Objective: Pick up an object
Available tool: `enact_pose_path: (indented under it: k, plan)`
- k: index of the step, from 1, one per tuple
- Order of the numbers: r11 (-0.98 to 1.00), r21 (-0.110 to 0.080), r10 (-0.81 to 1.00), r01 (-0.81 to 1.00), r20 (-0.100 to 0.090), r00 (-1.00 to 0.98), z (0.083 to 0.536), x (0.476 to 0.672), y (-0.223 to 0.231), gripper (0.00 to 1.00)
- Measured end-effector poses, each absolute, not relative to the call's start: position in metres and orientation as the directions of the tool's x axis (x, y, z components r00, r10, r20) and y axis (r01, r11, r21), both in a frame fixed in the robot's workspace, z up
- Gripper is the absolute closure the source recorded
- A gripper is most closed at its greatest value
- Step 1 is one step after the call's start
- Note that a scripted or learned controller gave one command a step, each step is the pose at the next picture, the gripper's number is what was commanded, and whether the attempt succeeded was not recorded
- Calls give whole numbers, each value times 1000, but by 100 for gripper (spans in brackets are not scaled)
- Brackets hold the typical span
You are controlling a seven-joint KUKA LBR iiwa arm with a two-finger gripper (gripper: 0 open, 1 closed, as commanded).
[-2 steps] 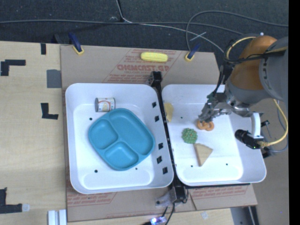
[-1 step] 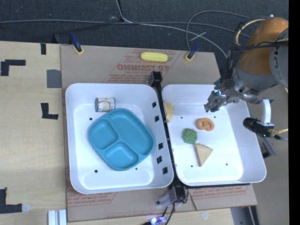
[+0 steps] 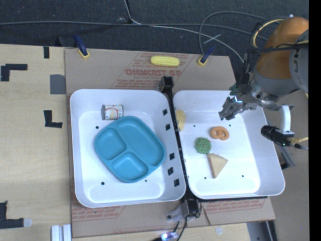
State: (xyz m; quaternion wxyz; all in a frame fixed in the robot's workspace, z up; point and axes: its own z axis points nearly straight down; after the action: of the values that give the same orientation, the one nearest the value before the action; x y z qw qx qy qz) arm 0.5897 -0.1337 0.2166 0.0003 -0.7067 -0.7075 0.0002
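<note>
Above right bin's (image 3: 261,185) far edge, fingers (image 3: 228,110)

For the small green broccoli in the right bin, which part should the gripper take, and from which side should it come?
Probably the round green head of the broccoli, taken from straight above. It lies apart from the pretzel and the wedge of bread, with bare floor of the right bin on both sides, so the fingers have room. The gripper hangs nearby, up and to the right.

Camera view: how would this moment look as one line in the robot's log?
task: pick up an object | gripper: over right bin, above pretzel | held: nothing seen | left bin: blue tray, can
</note>
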Motion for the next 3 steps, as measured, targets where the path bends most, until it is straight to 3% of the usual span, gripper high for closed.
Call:
enact_pose_path:
  k: [2, 3]
  plan:
    - [6, -2, 1000, 1000, 2, -6, 208, 572, -30, 100]
    - [3, -3, 1000, 1000, 0, -3, 207, 549, 14, 100]
